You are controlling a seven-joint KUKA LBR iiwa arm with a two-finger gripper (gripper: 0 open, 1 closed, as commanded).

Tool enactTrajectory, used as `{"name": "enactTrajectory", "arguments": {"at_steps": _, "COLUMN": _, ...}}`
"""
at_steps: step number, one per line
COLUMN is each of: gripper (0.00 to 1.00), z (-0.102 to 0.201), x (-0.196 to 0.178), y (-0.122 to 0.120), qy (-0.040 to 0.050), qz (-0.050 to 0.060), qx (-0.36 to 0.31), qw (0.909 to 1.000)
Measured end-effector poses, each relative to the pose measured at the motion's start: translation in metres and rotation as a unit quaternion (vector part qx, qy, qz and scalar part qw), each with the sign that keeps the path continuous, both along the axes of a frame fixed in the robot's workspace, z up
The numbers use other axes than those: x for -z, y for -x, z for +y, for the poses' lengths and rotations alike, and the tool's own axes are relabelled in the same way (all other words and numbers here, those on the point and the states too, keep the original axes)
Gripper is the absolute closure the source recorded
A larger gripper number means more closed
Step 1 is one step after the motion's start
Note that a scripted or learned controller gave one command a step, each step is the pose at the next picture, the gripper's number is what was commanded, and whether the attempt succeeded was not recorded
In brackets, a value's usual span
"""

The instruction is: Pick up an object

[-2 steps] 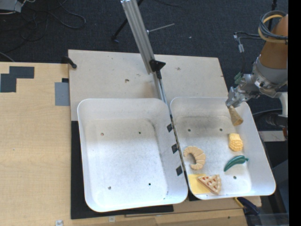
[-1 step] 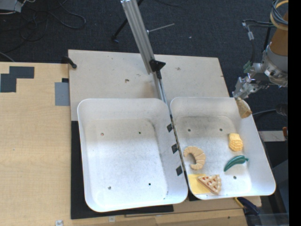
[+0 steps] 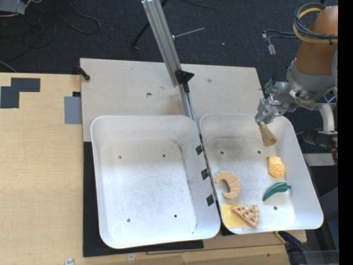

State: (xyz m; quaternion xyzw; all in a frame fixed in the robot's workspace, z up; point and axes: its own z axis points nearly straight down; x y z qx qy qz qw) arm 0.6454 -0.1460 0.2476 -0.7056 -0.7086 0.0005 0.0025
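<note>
Gripper at right bin's far edge, closed on tan cone-shaped piece hanging from its fingers, lift step in hand, next move judged a steady raise clear of corn piece, croissant, green pepper.

The hand hangs over the far edge of the right bin with a tan cone pinched between its fingers, tip upward. In that bin lie a corn piece, a green pepper, a croissant and a waffle wedge. The left bin sits touching it on the surface.
</note>
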Motion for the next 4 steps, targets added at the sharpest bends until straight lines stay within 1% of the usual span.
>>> {"name": "enactTrajectory", "arguments": {"at_steps": 1, "gripper": 1.0, "z": 0.059, "x": -0.004, "y": 0.004, "qy": -0.0003, "qz": 0.0, "qx": 0.0, "qw": 1.0}}
{"name": "enactTrajectory", "arguments": {"at_steps": 2, "gripper": 1.0, "z": 0.102, "x": 0.003, "y": 0.006, "qy": 0.0003, "qz": 0.0, "qx": 0.0, "qw": 1.0}}
{"name": "enactTrajectory", "arguments": {"at_steps": 3, "gripper": 1.0, "z": 0.152, "x": 0.001, "y": 0.02, "qy": 0.0001, "qz": 0.0, "qx": 0.0, "qw": 1.0}}
{"name": "enactTrajectory", "arguments": {"at_steps": 4, "gripper": 1.0, "z": 0.201, "x": 0.0, "y": 0.028, "qy": 0.0004, "qz": 0.001, "qx": 0.0, "qw": 1.0}}
